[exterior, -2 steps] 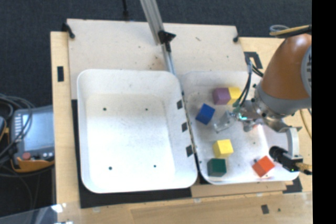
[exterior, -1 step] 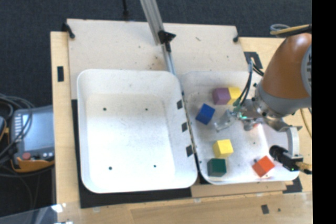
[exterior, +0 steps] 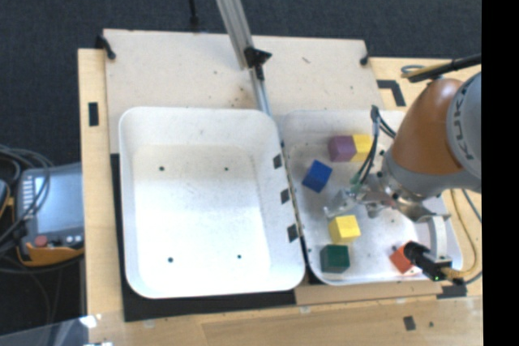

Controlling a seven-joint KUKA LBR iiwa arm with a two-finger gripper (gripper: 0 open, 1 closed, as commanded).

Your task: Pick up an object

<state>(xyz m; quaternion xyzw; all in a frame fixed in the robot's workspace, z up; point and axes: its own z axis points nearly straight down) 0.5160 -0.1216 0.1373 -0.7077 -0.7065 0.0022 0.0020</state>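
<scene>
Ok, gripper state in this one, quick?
Gripper: cannot be told; it sits low in the right bin, just above the yellow cube.

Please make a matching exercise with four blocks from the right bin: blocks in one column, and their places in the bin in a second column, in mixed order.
Blocks:
1. purple block
2. blue block
3. green block
4. orange block

Places in the right bin:
A. near edge, beside the left bin
B. near right corner
C. far part, touching a yellow block
D. left side, between far and near ends

Pairs: 1-C, 2-D, 3-A, 4-B
</scene>
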